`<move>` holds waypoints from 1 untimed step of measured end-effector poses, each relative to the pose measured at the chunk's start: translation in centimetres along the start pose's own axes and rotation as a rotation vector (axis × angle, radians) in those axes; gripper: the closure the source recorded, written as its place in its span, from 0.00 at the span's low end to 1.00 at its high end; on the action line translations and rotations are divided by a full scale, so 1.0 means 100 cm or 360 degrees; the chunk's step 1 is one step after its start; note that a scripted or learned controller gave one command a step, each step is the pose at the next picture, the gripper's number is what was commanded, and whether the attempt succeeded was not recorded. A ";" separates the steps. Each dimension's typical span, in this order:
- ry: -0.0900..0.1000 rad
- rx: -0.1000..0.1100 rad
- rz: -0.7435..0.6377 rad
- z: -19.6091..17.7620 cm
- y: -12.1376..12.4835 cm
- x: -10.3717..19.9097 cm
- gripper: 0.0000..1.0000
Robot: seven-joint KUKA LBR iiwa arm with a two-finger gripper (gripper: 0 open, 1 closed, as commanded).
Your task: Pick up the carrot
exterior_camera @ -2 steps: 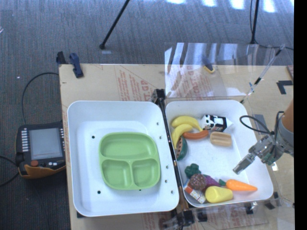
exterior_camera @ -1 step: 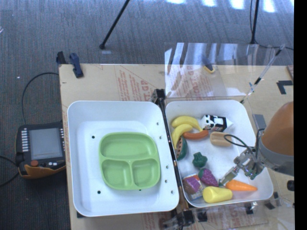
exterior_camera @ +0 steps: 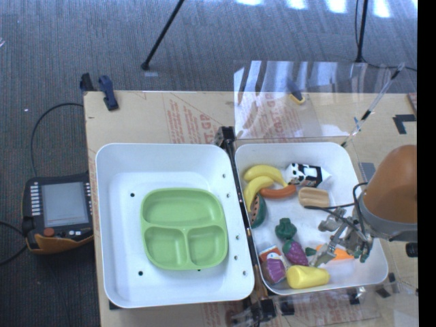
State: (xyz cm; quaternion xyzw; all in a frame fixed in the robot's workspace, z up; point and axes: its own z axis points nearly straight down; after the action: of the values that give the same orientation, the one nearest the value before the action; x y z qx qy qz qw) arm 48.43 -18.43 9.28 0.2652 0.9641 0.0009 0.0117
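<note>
We find the gripper [exterior_camera: 347,240] low in the right bin [exterior_camera: 340,152], toward the lower right of the frame, with the carrot [exterior_camera: 332,255] directly at its tips. The orange body of the carrot shows just below and left of the gripper, and appears to touch it. Whether it sits between the fingers or merely lies against them, we cannot tell; the metalwork hides the contact, and we likewise cannot tell how far the gripper is spread.

Risks noted, as our judgement:
- A grip on the carrot's tapered end alone could let it slip out on the lift, since the shape narrows toward one end.
- The yellow pear [exterior_camera: 307,276] lies just beside the carrot on its lower left, and the purple vegetable [exterior_camera: 296,253] is near. A closing or sideways motion could nudge either one, or trap it along with the carrot.
- The bin wall runs close by at the lower right; a push in that direction could wedge the carrot against it.

The left bin [exterior_camera: 119,176], with its green tray [exterior_camera: 184,227], stands well apart and is not at risk.
</note>
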 end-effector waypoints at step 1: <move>0.0011 -0.0003 0.0013 -0.008 0.001 0.002 1.00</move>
State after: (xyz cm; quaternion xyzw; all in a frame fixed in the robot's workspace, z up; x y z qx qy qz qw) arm 48.30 -18.27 10.04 0.2691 0.9631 0.0027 0.0087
